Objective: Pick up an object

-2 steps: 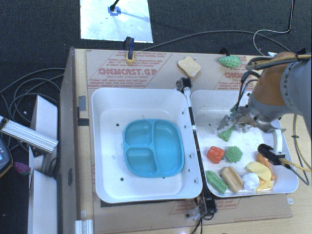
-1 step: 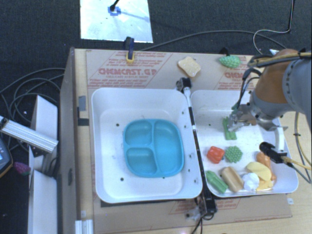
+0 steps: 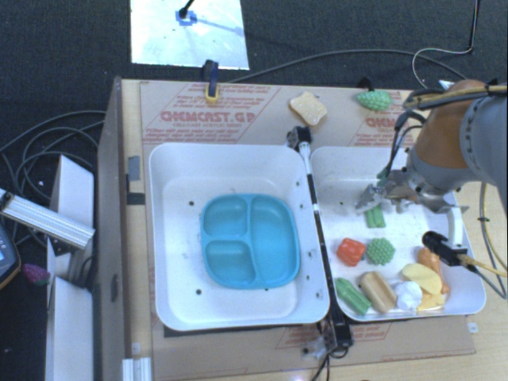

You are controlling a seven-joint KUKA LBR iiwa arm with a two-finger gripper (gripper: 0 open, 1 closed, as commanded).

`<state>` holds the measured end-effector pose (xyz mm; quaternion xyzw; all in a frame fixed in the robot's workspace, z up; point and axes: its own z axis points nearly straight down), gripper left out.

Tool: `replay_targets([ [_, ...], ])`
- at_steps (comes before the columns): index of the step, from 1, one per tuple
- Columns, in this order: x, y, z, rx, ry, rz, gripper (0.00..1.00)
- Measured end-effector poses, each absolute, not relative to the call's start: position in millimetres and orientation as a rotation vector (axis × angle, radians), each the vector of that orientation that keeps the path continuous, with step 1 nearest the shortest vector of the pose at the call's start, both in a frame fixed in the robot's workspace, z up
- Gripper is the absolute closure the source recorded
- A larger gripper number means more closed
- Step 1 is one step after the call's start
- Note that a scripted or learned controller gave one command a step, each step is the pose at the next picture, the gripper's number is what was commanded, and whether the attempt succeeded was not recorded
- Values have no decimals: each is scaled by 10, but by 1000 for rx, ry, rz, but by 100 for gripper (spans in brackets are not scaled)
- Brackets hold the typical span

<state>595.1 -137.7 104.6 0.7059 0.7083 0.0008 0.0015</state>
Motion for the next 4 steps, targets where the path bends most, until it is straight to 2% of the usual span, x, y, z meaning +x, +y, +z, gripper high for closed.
replay_targets([
  [1,5959,-1377,1154,2213,2223,5,100],
  [2,5958,-1377,1153,2213,2223,5,0],
  [3,5852,-1307,840,2221,2222,0,0],
  [4,5863,-1311,952,2218,2221,3,100],
])
